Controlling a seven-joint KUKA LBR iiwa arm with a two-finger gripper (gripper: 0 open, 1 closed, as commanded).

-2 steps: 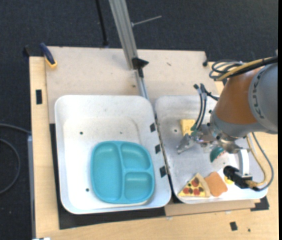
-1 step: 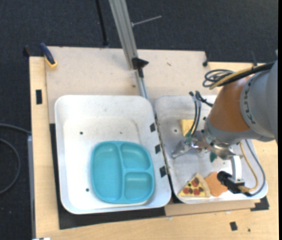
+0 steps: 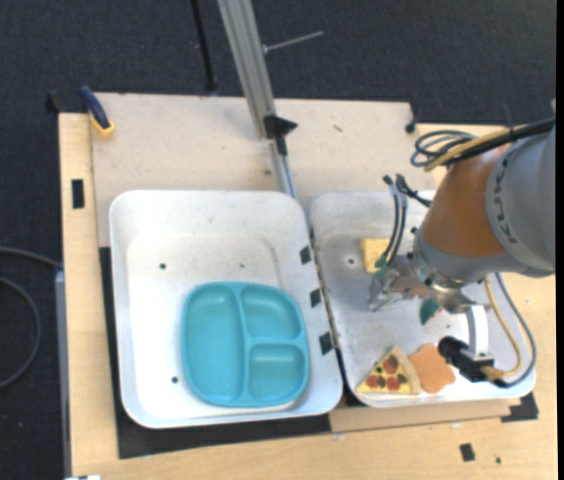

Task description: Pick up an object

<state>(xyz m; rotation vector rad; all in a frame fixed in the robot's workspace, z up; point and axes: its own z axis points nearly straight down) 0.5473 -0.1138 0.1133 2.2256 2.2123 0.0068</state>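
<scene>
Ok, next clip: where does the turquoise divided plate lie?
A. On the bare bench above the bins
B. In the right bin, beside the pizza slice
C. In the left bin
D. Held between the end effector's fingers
C: the turquoise divided plate lies flat in the lower part of the left bin, while the toy pizza slice sits in the right bin near the end effector.

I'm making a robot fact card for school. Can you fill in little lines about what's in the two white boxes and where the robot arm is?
left bin: holds a blue divided plate
right bin: toy pizza slice, orange piece, yellow block, small teal piece
arm: reaches over the right bin
gripper: low over the right bin floor, near the yellow block
holding anything: cannot tell
</scene>
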